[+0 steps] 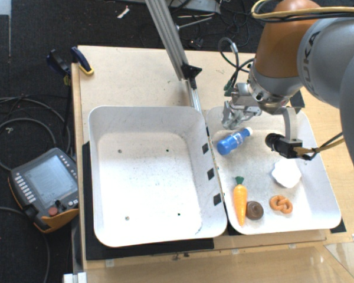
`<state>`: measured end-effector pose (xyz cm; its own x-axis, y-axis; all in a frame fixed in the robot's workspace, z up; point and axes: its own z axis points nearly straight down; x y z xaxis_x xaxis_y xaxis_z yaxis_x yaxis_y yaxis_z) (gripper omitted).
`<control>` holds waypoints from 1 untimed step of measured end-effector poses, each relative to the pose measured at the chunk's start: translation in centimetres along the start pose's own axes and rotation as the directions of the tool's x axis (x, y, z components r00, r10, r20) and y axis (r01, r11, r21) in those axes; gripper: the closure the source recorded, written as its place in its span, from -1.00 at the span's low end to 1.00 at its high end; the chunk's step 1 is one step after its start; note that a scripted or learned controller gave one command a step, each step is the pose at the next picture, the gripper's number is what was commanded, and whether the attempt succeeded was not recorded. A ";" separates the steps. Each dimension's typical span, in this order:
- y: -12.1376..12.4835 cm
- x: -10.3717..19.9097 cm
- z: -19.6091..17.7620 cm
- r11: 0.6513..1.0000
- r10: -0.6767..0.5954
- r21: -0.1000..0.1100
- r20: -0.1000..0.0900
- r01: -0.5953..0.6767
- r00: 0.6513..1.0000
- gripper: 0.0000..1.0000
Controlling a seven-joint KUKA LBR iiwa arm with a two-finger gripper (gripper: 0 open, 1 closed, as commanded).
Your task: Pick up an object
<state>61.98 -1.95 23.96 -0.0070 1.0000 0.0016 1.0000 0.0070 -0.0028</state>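
Arm (pixel 318 46) enters from the right, with its wrist over the far part of the right bin (pixel 318 199).

Gripper (pixel 236 118) points down over the far-left corner of that bin, near the wall it shares with the left bin (pixel 147 175). Open or closed: cannot tell from this angle. Nothing is seen held in it.

Right bin contents:
- Bottle (pixel 232 141): blue with a pale cap, lying on its side. It is just on the near side of the gripper, close to the bin's left wall, with the cap end towards the far right. Whether it touches the gripper: cannot tell.
- Carrot (pixel 240 200): orange with a green top, lying along the left wall in the near half, green end pointing far.
- Brown disc (pixel 255 210): just right of the carrot's near end, touching it or nearly so.
- Pretzel (pixel 281 204): near part of the bin, right of the disc and apart from it.
- White lump (pixel 287 173): right of centre, on the far side of the pretzel. It is hard to make out against the white floor.

All five objects lie on the bin floor.

Surroundings: both bins sit on a pale bench (pixel 130 75). A metal rail (pixel 165 31) slants from the far side down to the far edge between the bins. A pendant (pixel 44 184) with a grey screen lies on the dark floor to the left of the bench.
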 end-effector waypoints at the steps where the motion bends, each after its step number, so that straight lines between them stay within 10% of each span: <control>1: -2.1 5.0 -0.9 1.000 -0.001 -0.001 -0.001 0.001 1.000 1.00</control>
<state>59.82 3.03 24.86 -0.0082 1.0000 0.0024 1.0000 0.0082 -0.0017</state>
